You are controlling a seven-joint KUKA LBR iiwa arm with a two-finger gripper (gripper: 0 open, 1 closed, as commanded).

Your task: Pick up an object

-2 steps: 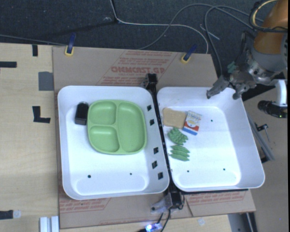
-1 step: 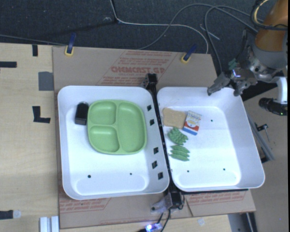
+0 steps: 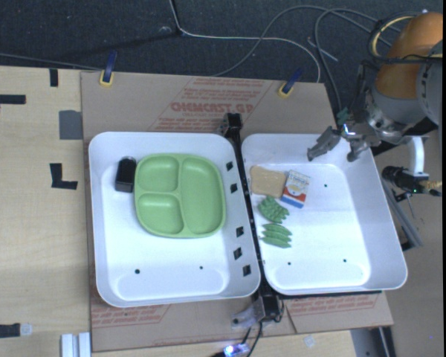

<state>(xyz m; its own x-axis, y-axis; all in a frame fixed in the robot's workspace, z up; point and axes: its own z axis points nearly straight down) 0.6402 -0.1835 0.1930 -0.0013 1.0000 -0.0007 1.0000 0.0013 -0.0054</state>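
My gripper (image 3: 336, 149) hangs over the far right part of the right bin (image 3: 357, 266), its two fingers spread open with nothing between them. To its left in that bin lie a tan flat block (image 3: 264, 180), a small white carton with red and blue print (image 3: 296, 188), and two green pea pods (image 3: 273, 209) (image 3: 276, 234). These objects lie apart from the gripper. In the left bin (image 3: 163, 281) rests a green divided plate (image 3: 180, 195) with a small black object (image 3: 125, 174) at its left.
The bins stand side by side on a cardboard sheet (image 3: 208, 99) held by clamps. Cables (image 3: 282, 28) run across the dark surface at the back. The arm's grey body and orange band (image 3: 412, 43) rise at the right edge.
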